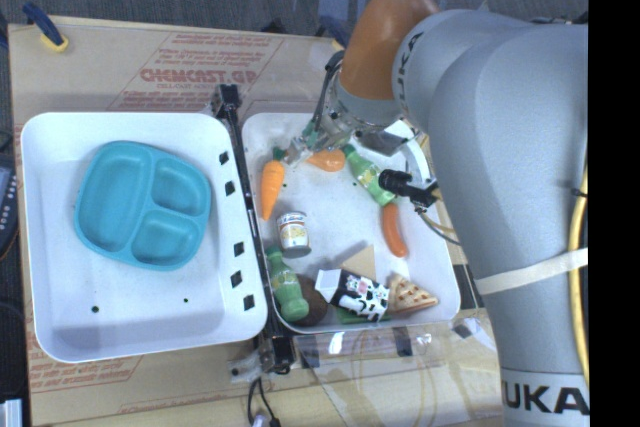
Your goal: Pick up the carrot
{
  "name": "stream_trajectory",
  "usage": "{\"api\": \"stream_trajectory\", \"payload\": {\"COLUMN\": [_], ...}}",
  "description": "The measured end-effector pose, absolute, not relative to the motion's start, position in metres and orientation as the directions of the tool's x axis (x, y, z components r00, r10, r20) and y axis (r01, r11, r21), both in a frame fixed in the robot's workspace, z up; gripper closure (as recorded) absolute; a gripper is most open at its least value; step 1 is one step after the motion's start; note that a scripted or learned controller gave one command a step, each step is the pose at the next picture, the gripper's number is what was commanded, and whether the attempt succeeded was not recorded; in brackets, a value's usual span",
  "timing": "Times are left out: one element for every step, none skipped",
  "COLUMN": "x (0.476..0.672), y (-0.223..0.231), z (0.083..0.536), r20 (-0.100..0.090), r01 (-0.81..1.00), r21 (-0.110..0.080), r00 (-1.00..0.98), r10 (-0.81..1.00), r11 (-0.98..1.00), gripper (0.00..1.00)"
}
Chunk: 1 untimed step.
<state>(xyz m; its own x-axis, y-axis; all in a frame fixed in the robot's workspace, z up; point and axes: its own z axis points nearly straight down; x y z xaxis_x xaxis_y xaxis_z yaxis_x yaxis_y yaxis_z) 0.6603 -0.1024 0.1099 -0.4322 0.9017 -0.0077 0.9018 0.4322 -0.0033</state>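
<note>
Plainly tapered orange carrot [271, 185], glossy white bin [440, 265]

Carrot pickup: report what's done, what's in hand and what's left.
Done: the arm has reached into the right bin, its gripper low near the far wall. In hand: nothing visible; the carrot lies on the bin floor, just beside the gripper on its left-bin side. Left: closing on the carrot and lifting it.

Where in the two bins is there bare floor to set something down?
Left bin: bare floor borders the blue plate, widest along the near wall. Right bin: crowded; one small patch between small can, hot dog and green bottle.
</note>
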Motion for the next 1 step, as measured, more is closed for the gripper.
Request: {"api": "stream_trajectory", "payload": {"x": [0.6305], "y": [-0.0080], "z": [0.1984], "r20": [-0.002], "r01": [0.918], "r21": [0.005], "r00": [-0.396], "r10": [0.918], "r11": [0.396], "gripper": [1.00]}}
